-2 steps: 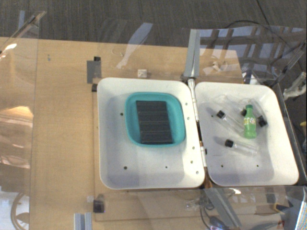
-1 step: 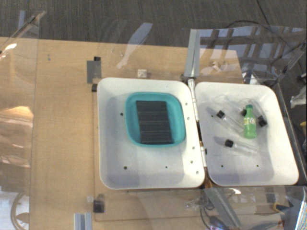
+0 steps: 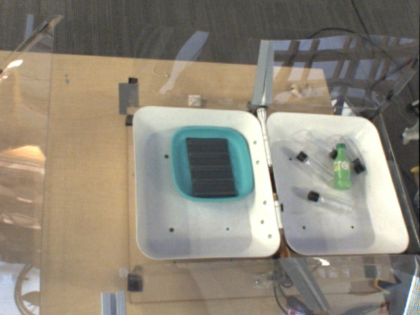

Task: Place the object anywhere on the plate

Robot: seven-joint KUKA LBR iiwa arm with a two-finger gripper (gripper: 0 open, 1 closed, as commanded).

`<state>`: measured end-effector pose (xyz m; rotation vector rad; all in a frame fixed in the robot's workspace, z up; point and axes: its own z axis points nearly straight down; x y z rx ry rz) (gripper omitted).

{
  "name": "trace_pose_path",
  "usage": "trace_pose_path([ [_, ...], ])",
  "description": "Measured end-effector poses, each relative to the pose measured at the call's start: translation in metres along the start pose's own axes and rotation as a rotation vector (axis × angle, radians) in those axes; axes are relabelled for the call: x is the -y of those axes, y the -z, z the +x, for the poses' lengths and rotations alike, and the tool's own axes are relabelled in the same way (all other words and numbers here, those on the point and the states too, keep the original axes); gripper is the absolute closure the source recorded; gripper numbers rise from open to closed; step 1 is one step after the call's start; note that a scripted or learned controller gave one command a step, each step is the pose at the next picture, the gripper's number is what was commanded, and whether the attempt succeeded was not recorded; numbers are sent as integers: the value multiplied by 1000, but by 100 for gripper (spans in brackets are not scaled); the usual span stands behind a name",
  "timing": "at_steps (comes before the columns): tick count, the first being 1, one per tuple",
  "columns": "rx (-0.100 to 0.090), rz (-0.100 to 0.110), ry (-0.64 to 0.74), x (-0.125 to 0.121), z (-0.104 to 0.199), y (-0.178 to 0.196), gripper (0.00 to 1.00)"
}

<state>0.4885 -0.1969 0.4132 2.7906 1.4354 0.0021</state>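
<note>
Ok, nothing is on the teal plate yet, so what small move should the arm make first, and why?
Probably bring the end effector over the right bin and down toward the green bottle. It stands out among the clear tubes with black caps and lies fairly apart from them. The teal plate in the left bin carries a dark ridged insert, with no object placed on it.

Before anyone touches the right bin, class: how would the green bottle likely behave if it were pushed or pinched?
The green bottle lies on its side, and its rounded body suggests it would probably roll if nudged sideways. It looks small and plastic, so likely light and fairly stiff. Its smooth surface might slip in a pinch, and the clear tubes close beside it could get knocked.
</note>
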Motion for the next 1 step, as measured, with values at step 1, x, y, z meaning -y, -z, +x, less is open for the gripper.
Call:
trace_pose_path([
  [1, 0, 0, -152, 0, 0, 21, 0],
])
